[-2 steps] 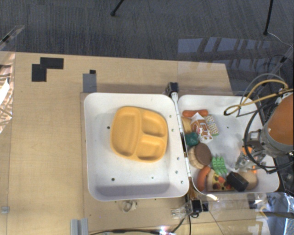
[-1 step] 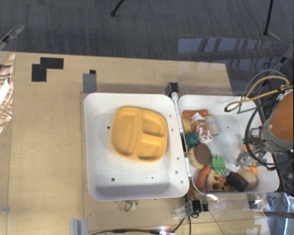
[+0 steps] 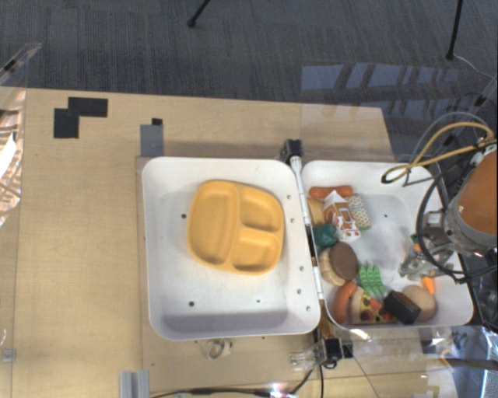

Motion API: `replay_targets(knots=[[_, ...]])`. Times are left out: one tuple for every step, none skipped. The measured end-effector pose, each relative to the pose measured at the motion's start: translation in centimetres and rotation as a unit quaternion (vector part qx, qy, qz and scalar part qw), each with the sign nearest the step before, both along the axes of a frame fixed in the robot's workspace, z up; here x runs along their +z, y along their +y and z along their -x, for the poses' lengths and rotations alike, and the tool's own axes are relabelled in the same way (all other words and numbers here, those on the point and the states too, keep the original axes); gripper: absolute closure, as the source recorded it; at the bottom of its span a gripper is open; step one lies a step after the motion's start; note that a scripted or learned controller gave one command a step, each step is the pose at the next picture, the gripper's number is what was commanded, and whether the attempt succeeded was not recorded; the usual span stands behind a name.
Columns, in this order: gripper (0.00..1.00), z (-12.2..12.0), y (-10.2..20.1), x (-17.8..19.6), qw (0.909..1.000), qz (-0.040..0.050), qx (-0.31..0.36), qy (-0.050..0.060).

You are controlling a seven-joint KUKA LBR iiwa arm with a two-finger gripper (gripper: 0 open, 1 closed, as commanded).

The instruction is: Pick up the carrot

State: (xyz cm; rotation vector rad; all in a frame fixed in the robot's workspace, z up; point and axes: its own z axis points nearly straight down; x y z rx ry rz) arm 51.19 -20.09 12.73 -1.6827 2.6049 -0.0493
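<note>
**Bench and floor from my overhead feed**

I see a pale wooden bench top (image 3: 78, 256) taking up most of the view. Beyond its far edge lies a dark grey carpeted floor (image 3: 257, 47) with a fine ribbed weave. Two thin black stand legs (image 3: 201, 12) cross that floor, one far left of the other. On the bench, near its far left corner, sits a stepped patch of black tape (image 3: 78, 115). A clear plastic sheet (image 3: 346, 93) overlaps the bench's far right corner, catching pale bluish reflections.
</note>
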Motion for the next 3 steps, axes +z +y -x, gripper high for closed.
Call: replay_targets(knots=[[0.00,0.0,0.0,0.0,1.0000,-0.0003,0.000,0.000],[0.00,1.0,-0.7,-2.7,0.9999,0.0033,-0.012,0.003],[0.00,1.9,-0.6,-3.8,0.9989,-0.0026,-0.045,0.016]])
